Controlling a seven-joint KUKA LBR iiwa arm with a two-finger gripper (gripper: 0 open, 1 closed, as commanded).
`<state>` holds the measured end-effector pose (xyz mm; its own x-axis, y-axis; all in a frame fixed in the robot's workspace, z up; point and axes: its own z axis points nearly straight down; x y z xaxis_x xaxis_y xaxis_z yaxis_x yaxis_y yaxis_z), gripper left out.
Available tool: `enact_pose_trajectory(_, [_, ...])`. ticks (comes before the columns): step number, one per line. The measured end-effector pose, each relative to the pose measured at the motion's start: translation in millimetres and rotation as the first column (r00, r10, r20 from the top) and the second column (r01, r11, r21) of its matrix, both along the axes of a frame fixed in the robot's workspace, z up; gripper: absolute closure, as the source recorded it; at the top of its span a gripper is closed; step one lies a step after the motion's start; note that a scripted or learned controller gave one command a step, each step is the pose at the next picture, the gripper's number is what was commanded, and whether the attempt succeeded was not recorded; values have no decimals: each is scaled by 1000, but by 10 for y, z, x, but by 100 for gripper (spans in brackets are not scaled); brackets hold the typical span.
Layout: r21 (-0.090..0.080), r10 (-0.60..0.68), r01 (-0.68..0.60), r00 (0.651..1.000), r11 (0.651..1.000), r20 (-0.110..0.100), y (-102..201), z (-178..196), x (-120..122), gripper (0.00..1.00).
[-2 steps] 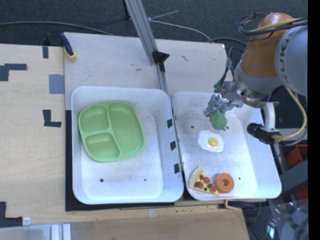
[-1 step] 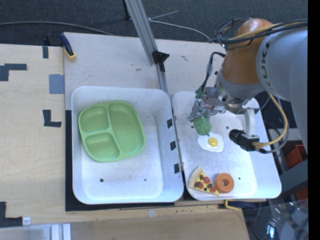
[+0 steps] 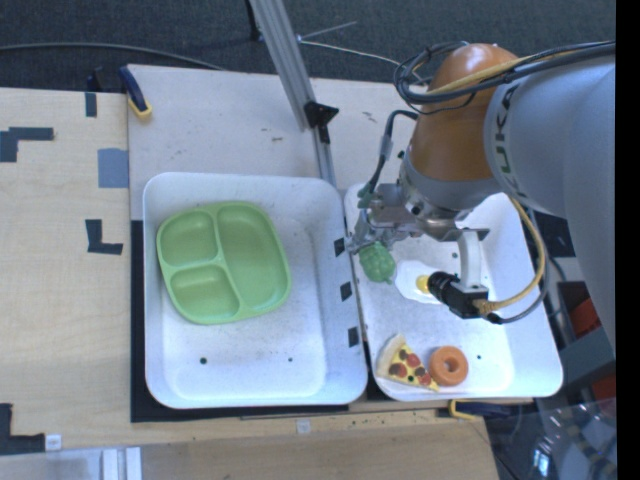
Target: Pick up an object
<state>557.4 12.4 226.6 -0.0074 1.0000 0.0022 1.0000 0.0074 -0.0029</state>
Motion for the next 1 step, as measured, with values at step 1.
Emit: enact_pose_trajectory(1, [-1, -1, 1, 1000, 1000, -2, 477, -77, -210, 100])
